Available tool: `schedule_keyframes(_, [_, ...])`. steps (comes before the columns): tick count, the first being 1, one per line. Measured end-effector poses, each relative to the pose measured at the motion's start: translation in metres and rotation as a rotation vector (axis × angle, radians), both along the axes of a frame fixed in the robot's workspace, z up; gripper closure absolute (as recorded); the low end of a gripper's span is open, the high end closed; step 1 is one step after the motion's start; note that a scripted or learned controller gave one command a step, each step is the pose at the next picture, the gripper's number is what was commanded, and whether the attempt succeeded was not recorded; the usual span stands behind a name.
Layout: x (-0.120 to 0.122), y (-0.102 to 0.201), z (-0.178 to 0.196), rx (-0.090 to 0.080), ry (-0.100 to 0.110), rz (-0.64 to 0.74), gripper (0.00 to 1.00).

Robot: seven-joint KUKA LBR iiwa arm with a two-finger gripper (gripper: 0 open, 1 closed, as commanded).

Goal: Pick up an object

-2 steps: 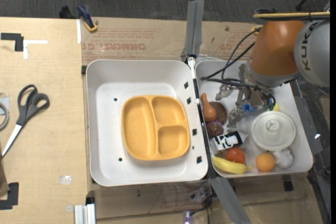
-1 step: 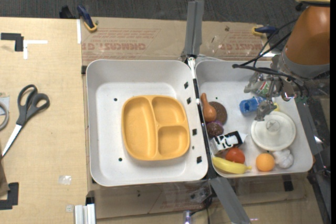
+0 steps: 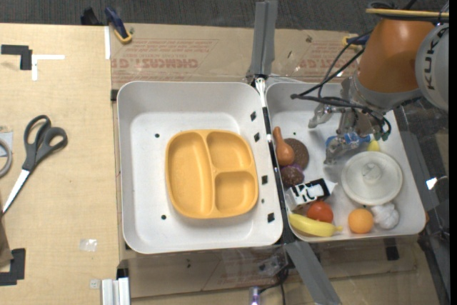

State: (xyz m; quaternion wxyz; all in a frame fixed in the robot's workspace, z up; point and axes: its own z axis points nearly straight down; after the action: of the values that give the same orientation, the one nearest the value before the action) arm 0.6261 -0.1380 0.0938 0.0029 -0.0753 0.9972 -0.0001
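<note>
Camera view: candidate objects all sit in the right bin (image 3: 410, 221). A white round lid-like dish (image 3: 371, 178) lies mid-bin. An orange ball (image 3: 361, 220) is just below it, with a small white lumpy item (image 3: 386, 215) beside the ball at the bin's lower right corner. Along the bin's left wall, from top to bottom: a brown pear-shaped piece (image 3: 284, 148) against a dark round object (image 3: 296, 153), a dark reddish lump (image 3: 292, 174), a black card with white marks (image 3: 310, 190), a red tomato (image 3: 320, 211), and a banana (image 3: 312, 226) at the lower edge.

The gripper (image 3: 345, 143) hangs over the upper middle of the right bin, just left of and above the white dish, with a bit of yellow (image 3: 374, 146) near it. Whether anything sits between the jaws, or how wide they stand: cannot tell, hardware and cables clutter the spot.

The left bin (image 3: 136, 175) holds a yellow three-compartment tray (image 3: 212, 173), lying flat at centre. Scissors (image 3: 32, 153) lie on the wooden bench (image 3: 57, 225), well left of both bins.
</note>
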Motion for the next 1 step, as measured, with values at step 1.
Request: schedule_keyframes(1, [-0.0344, -0.0829, 0.0109, -0.001, -0.004, -0.033, 0.0])
